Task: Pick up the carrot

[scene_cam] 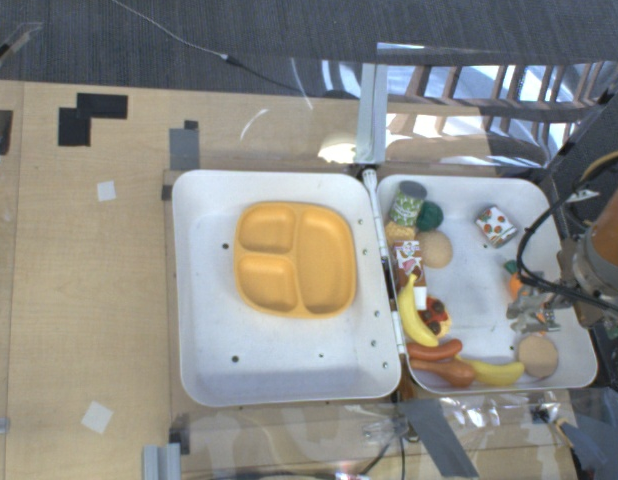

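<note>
The carrot (pixel 514 285) is a small orange piece with a green top, lying near the right wall of the right bin (pixel 476 290). My gripper (pixel 533 313) hangs low over the bin, just right of and below the carrot, close to it or touching it. Its metal parts hide part of the carrot's right side. The grey arm with its orange band (pixel 601 230) and black cables comes in from the right edge.
A yellow divided plate (pixel 294 258) sits in the left bin (pixel 204 298). The right bin also holds two bananas (pixel 414 313), two sausages (pixel 435 349), broccoli (pixel 429 215), a patterned cup (pixel 496 226) and a beige round item (pixel 537 356) just below the gripper.
</note>
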Motion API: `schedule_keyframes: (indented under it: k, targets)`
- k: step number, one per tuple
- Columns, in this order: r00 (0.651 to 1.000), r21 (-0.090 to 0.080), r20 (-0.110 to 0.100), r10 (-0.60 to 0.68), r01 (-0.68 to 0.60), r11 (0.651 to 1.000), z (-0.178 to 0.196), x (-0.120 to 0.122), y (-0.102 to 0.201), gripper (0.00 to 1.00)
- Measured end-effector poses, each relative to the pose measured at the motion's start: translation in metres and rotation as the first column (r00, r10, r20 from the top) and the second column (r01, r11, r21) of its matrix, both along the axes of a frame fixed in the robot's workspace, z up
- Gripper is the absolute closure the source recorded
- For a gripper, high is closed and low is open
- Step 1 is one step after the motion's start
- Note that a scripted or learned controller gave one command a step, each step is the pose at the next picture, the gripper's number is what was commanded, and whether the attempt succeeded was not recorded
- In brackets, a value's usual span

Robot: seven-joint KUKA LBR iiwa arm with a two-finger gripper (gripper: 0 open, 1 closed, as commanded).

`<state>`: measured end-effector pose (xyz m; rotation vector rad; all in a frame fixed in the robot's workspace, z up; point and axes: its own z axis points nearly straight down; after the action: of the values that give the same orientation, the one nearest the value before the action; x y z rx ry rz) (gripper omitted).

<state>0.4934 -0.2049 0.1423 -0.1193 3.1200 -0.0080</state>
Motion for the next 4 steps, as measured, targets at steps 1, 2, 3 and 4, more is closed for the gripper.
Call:
schedule_keyframes:
  k: [1,2,3,4]
  targets:
    - [0.982,0.007,-0.009,-0.189,0.189,0.982,0.002,0.043,0.054,1.0]
    - [0.969,0.001,-0.011,0.248,-0.248,0.969,0.016,0.017,0.034,1.0]
    - [0.98,0.005,-0.007,0.197,-0.197,0.98,0.04,0.069,0.092,1.0]
    - [0.948,-0.008,-0.003,0.318,-0.318,0.948,0.156,0.083,0.024,1.0]
